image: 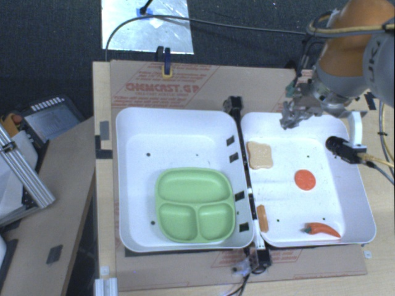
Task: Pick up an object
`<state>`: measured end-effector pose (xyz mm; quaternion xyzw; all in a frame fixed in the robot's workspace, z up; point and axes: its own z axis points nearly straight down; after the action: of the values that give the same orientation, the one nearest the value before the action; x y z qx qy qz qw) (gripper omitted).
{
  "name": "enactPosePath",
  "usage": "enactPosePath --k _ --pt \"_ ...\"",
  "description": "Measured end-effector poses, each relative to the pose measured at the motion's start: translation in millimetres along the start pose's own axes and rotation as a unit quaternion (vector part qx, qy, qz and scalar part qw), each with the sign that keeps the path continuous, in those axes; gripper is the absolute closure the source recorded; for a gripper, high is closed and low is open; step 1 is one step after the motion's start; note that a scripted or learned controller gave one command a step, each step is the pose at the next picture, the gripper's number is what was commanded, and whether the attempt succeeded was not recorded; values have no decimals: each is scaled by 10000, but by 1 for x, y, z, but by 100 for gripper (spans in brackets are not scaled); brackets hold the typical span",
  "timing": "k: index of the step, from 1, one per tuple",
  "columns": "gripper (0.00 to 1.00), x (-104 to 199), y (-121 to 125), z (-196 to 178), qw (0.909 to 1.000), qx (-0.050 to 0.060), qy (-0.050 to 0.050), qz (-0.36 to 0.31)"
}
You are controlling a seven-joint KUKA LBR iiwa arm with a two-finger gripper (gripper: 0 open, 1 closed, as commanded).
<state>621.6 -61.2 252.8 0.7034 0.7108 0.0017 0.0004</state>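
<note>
Approach seems the step in hand: gripper [291,119] hovers with nothing visibly held (finger opening I cannot tell), toast slice [260,155] lies just below-left, so next move must descend.

My arm [355,36] enters from the upper right, its orange band uppermost and the grey wrist below it. The wrist slopes down and to the left. My claw [290,121] hangs at its lower end, pointing downward, with nothing visibly gripped. The finger spacing is too small to make out.
</note>
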Motion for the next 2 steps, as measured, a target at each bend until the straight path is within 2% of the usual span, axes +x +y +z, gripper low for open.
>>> enactPosePath --k 1,2 --pt "100 48 1 14 10000 11 1 8" --pt "100 103 1 8 10000 7 4 1"
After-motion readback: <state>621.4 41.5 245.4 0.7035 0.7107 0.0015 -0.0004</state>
